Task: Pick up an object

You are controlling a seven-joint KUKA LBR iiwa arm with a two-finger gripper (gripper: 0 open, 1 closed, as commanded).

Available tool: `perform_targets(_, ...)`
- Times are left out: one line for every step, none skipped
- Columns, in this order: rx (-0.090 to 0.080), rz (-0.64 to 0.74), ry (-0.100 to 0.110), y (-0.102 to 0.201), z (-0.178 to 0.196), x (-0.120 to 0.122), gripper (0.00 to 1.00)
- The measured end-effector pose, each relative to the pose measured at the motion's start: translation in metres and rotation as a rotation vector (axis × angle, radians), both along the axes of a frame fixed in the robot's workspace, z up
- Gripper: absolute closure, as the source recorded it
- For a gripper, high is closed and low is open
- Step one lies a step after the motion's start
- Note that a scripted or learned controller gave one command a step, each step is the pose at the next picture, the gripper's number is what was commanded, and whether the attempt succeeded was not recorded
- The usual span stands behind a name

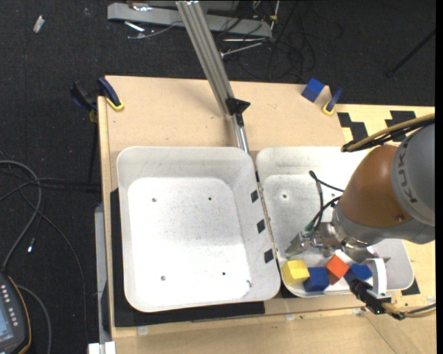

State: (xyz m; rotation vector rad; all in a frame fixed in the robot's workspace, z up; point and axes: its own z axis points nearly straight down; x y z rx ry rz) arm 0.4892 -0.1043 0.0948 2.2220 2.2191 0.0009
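Grey arm (422,173) w/ orange band (374,190), black cables nr wrist.

We see a tan wooden bench (180,110) standing on a dark speckled floor (48,55). Black cables (28,200) loop across the floor at the left, and more tangle at the far side near a grey metal frame (180,12). A slanted metal pole (208,59) crosses the far edge of the bench. Blue and yellow clamps (109,93) grip its far corners.

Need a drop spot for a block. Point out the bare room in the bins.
Left bin: its whole floor is bare between its rims. Right bin: bare only at the far end. Its near end is crowded by the gripper, yellow block, blue block and orange block.
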Motion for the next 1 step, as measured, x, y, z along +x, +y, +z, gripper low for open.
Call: perform_targets(-0.003, 0.004, -0.008, -0.0194, 0.1596, 0.0022, 0.00)
